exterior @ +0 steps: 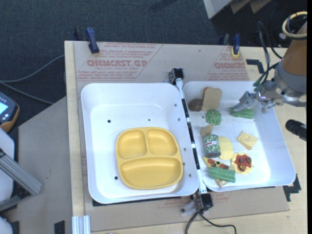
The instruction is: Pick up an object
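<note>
- One green item (243,113), flat and elongated, lying in right bin (273,145) near its far right corner; long axis roughly left-right, slightly tilted.
- Gripper (246,105) directly over it, touching or nearly so.
- Fingers' state: cannot tell; grip unconfirmed.
- Yellow divided plate (148,157) in left bin (97,106).

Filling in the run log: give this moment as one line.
gripper: over right bin, upper part | at green item, grasp unclear | yellow tray: left bin

Dark blue-grey carpet (122,9) surrounds a wooden bench (78,130), with two blue clamps (91,39) on its far edge.
</note>
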Robot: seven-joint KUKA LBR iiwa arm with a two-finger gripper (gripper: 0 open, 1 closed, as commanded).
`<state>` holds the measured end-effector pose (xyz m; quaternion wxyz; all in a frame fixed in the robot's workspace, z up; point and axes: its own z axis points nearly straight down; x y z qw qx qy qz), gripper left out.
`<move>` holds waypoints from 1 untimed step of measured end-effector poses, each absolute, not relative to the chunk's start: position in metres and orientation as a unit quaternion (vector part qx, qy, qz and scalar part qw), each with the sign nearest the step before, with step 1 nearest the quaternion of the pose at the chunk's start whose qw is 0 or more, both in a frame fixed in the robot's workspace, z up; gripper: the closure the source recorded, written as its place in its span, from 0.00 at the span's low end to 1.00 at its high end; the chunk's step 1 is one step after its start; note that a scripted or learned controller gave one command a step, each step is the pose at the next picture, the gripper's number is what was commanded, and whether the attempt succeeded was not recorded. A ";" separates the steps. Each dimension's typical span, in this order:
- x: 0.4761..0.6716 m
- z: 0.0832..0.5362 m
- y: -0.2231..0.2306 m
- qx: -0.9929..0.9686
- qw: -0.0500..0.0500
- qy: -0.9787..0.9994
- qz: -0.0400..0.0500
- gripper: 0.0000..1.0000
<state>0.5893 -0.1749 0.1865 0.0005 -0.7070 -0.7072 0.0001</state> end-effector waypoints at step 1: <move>0.635 0.098 -0.111 -0.708 -0.003 -0.706 0.000 0.00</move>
